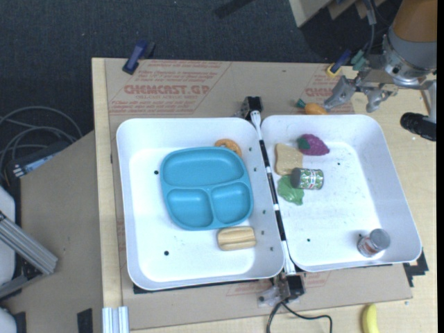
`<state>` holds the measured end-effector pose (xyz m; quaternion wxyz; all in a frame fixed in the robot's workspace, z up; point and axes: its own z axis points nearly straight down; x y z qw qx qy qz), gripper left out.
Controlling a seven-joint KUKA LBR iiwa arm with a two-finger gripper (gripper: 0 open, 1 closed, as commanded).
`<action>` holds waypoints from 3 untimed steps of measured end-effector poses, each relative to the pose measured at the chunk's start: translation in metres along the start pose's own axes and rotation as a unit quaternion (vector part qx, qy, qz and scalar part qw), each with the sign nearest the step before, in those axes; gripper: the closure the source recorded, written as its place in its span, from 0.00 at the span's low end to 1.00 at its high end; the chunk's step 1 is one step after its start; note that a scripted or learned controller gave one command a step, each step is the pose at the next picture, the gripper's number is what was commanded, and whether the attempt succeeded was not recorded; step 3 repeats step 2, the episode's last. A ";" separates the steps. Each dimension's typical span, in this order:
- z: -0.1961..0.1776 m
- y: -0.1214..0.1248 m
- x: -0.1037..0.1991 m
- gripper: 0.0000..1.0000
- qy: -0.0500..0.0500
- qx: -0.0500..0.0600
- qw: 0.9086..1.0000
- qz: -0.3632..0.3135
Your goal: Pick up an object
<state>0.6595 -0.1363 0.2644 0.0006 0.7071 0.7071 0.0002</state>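
Grey arm reaching in from upper right, gripper (360, 97) hovering above right bin's (395, 179) far rim, fingers (338, 94) spread apart, holding nothing, desk (166, 89) board reading "CHEMCAST GP".

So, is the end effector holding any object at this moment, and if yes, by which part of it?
Nothing is held. The end effector hangs open above the far edge of the right bin, with no object between its fingers; the purple grapes and other items lie in the bin.

- Dark blue-grey carpet floor (62, 19) surrounds the worktop (173, 89) (a brown board printed with red lettering).
- Grey cables (31, 148) loop on the floor off the worktop's left edge.
- A blue clamp (137, 56) grips its far left corner.
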 end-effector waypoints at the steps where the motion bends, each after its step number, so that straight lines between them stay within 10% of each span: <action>1: 0.178 0.008 0.011 0.00 0.000 -0.001 1.000 0.000; 2: 0.167 0.009 0.012 1.00 0.000 -0.003 1.000 -0.001; 3: 0.167 0.009 0.012 1.00 0.000 -0.003 1.000 -0.001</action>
